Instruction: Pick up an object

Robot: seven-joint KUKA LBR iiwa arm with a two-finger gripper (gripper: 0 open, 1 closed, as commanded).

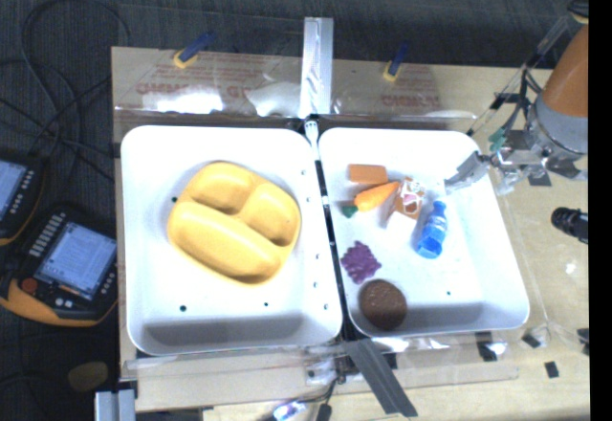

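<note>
From the overhead camera, the gripper [470, 170] sits at the right bin's [497, 309] far right corner, over the rim; how wide it stands I cannot tell, and nothing shows between its fingers. Likely trouble: the small things lie packed together, so a descent could nudge a neighbour or close on two at once, and the upright blue bottle [431, 230] looks easy to tip.

The right bin holds an orange block [366, 174] and a carrot [375, 196] near its far edge, a small carton [411, 198] beside the bottle, purple grapes [360, 261] and a brown disc [383, 302] toward the near edge. The left bin [143, 247] holds a large yellow bread loaf [234, 220] at its middle.
</note>
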